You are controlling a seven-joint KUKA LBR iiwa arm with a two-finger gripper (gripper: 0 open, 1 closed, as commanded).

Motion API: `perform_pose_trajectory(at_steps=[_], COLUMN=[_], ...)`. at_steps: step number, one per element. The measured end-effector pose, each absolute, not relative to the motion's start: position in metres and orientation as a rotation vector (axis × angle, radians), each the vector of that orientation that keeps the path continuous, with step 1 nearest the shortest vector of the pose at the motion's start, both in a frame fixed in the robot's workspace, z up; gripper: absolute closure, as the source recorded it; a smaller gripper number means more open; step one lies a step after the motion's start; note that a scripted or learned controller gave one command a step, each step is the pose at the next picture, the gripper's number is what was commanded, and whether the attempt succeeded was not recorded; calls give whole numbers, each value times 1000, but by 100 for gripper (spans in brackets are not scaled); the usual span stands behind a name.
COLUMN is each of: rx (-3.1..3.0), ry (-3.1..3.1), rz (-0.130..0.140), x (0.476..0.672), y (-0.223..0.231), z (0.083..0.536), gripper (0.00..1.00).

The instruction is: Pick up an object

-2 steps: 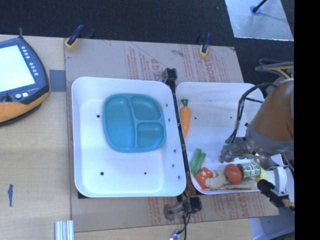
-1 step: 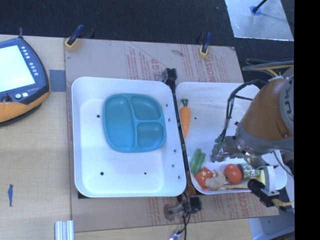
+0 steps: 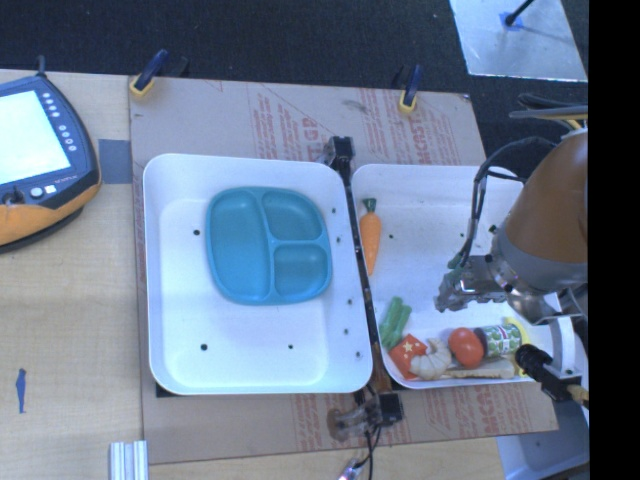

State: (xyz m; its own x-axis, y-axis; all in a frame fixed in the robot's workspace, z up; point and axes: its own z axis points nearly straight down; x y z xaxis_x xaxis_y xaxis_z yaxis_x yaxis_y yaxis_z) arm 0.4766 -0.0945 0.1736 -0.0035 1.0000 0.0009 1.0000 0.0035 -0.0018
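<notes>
In the right bin [image 3: 420,193] an orange carrot [image 3: 370,241] lies along the left wall. Near the front wall sit a green pod-like vegetable [image 3: 395,321], a red piece [image 3: 407,354], a whitish lump [image 3: 431,363], a red tomato [image 3: 465,346] and a small bottle with a yellow-green label [image 3: 500,338]. My gripper [image 3: 458,293] hangs over the right part of this bin, just above and behind the tomato. Nothing shows between its fingers.
The left bin [image 3: 170,268] holds a blue divided plate [image 3: 269,244]. A tablet-like pendant [image 3: 40,158] lies on the bench at far left. Clamps [image 3: 148,72] hold the cardboard at the back edge. A black bracket [image 3: 341,151] sits between the bins.
</notes>
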Motion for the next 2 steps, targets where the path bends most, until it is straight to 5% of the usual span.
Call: perform_pose_trajectory(at_steps=[1, 2], rx=[-2213, -2209], ry=[-2225, -2226], rz=[5, 6], x=[475, 475], y=[-124, -125], z=[91, 101], gripper=[100, 100])
